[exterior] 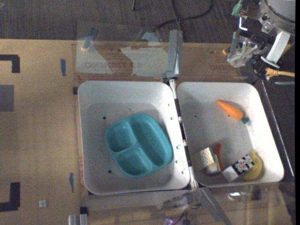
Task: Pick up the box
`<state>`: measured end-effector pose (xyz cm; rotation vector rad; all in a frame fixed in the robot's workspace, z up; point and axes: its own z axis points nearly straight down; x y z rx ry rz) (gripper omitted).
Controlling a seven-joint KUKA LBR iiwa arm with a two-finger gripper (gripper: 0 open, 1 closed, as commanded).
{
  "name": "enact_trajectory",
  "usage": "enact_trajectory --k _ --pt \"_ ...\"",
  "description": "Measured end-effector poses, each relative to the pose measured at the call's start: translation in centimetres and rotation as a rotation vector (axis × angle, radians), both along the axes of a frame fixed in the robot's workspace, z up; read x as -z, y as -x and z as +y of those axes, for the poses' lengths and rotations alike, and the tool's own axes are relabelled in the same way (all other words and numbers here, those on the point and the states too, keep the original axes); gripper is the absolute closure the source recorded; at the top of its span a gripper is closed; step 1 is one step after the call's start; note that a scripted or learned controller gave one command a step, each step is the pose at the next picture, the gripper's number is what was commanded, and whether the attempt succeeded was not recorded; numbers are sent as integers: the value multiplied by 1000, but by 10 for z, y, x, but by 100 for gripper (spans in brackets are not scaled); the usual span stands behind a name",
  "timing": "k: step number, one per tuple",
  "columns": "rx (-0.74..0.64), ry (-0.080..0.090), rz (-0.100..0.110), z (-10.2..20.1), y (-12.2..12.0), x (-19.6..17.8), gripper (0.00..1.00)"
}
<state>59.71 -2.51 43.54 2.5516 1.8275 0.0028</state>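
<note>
Your claw [241, 55] hovers above the worktop [37, 125] beyond the right bin [267, 125]. The box [240, 167] lies in that bin's near corner, beside a banana [255, 168].

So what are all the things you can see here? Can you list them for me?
bins: two, white, side by side on the bench
divided plate: one, teal, in the left bin
carrot: one, orange, upper part of the right bin
box: one, white with black spots, near the right bin's front edge
banana: one, yellow, right beside the box
cup: one, pale and patterned, left of the box
arm: one, grey with orange band, top right above the bench
</note>
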Motion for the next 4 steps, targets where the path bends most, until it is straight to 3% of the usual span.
enact_trajectory --k 1,3,4 --pt "465 -2 2 -23 -59 0 100" --pt "449 0 -1 -14 -61 -21 100" --pt "243 -2 5 -110 -27 0 100"
